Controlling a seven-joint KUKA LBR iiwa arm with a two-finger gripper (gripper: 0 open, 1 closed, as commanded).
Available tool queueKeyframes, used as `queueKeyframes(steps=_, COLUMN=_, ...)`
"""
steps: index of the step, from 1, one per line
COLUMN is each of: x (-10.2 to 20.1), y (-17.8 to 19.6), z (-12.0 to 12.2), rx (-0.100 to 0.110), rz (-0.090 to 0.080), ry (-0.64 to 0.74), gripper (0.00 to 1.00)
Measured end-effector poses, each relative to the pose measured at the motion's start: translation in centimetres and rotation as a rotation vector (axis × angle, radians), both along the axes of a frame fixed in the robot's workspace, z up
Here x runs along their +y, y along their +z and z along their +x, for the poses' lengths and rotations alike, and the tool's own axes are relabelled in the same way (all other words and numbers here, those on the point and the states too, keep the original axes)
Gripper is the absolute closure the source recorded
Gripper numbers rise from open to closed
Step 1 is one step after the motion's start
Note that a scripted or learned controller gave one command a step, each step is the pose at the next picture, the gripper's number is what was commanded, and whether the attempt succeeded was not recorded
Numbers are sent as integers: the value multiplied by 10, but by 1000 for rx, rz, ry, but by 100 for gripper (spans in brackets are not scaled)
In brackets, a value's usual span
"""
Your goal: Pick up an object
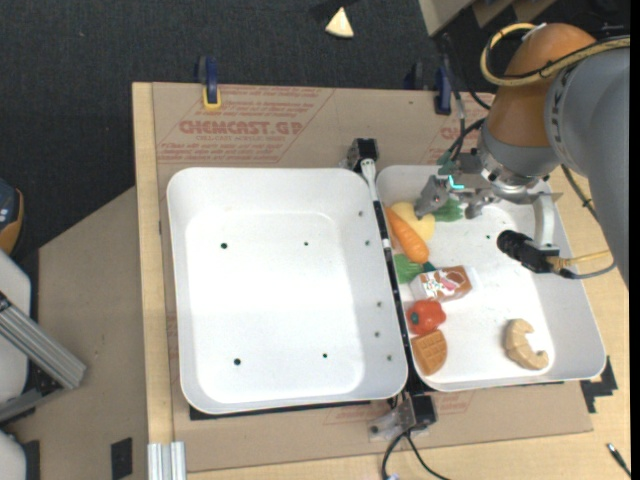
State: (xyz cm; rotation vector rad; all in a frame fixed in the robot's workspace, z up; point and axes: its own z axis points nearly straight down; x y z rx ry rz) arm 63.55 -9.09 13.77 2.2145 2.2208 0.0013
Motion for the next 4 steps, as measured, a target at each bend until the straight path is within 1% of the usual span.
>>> queueKeyframes(steps=1, x=-24, y=-54, z=9, rx=6, rz=5, ry=-5, gripper=0)
queueKeyframes(steps=2, x=-23, y=-38, z=11, rx=-1, rz=3, ry=-1, gripper=100)
queueKeyframes(steps=3, x=-22, y=-39, z=11, rx=1, rz=3, ry=-1, gripper=0)
queueKeyframes(steps=4, x=-23, y=-28, z=12, rx=-3, rz=2, ry=-1, gripper=100)
